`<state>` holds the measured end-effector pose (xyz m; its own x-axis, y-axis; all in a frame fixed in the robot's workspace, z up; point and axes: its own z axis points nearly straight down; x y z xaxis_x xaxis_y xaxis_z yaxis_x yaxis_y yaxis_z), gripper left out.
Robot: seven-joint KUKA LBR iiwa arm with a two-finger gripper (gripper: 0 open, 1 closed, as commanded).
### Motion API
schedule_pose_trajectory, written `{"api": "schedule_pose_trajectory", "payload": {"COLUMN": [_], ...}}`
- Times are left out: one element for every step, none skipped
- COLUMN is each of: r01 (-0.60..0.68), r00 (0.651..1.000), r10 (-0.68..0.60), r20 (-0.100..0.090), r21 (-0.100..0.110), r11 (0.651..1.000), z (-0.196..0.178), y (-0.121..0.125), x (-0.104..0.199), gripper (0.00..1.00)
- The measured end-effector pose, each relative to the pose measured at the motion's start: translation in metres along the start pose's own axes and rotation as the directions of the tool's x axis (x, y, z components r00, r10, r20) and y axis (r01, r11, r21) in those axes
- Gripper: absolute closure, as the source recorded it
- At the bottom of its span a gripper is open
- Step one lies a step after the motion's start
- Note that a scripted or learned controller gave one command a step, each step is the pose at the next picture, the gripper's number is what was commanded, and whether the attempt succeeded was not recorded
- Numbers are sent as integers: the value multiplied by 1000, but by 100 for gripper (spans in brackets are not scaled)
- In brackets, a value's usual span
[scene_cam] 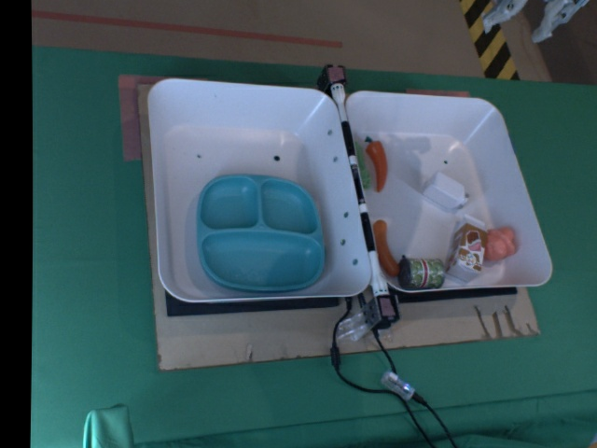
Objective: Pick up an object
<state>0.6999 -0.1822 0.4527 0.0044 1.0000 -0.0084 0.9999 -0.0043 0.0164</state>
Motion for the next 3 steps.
{"api": "schedule_pose_trajectory", "payload": {"r01": [0, -4, -5], "r00": [1000, 1000, 1000], "r10": [0, 5, 5], "r20": [-2, 4, 4], "r21": [8, -7, -7], "r11": [1000, 1000, 1000], "z": [116, 95, 96], "y": [-1, 1, 1], "x": [37, 35, 35], "gripper": [0, 100, 0]}}
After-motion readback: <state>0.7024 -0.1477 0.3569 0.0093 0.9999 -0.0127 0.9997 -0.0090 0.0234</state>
